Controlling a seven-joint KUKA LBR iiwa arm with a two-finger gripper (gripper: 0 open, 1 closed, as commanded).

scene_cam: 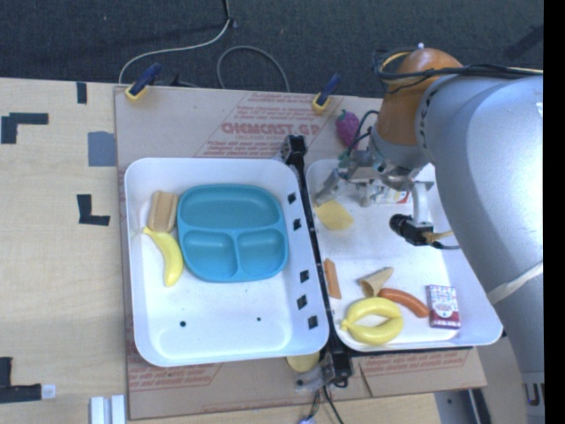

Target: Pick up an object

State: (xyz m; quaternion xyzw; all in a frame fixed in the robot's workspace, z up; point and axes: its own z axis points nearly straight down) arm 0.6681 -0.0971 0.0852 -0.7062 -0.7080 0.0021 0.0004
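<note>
Pale wood bench top [53, 307] w/ black tape marks at far left [22, 126] & [88, 210], plus a grey square patch [101, 147]. Brown printed cardboard sheet [256, 131] lies on it, under both bins. Two blue-and-yellow spring clamps grip the sheet's far edge: one at left corner [141, 82], one nr the middle [326, 91]. Thin white cable [190, 44] & a dark looped cable [252, 60] run over the dark grey carpet [106, 16] beyond. Small black clips [305, 276] sit along the seam btw the bins.

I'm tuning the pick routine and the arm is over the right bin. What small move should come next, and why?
Probably a short descent onto the pale yellow piece: the gripper hangs just above it near the right bin's far left corner, and nothing shows between its fingers yet.
</note>
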